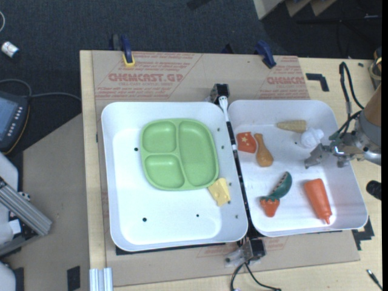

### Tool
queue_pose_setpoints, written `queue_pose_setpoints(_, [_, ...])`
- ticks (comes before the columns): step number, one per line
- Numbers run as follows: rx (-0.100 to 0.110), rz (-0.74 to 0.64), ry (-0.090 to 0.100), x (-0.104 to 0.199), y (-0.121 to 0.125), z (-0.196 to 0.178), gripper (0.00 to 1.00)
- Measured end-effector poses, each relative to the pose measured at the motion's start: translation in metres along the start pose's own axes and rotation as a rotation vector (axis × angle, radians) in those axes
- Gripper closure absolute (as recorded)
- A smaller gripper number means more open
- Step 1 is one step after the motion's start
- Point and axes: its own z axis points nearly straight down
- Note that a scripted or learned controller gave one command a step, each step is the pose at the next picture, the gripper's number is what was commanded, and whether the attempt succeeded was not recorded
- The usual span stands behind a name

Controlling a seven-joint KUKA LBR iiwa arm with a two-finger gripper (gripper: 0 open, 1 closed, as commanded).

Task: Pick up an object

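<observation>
My gripper [324,155] hangs over the right side of the right bin [345,214], reaching in from the right. Just up and left of it lies a small white object [310,139]. An orange carrot [318,200] lies just below it. Further left in the same bin are a tan drumstick [263,151], a red block [245,142], a green and red slice [279,187] and a small red piece [270,207]. A tan bread piece [292,126] lies at the back. Nothing shows in the gripper's grasp.
The left bin [121,223] holds a green divided plate [180,154] and a yellow wedge [220,191] at the plate's lower right corner. Black clips [220,93] join the bins at the middle ridge. Cables [347,83] hang at the right.
</observation>
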Motion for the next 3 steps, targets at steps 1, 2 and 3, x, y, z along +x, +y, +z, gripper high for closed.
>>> queue_pose_setpoints(1, [-0.001,-0.003,0.005,0.003,0.000,0.053,0.00])
queue_pose_setpoints(2, [-0.006,-0.002,0.000,0.001,0.001,0.040,1.00])
queue_pose_setpoints(3, [-0.014,-0.002,-0.006,0.006,0.008,-0.021,1.00])
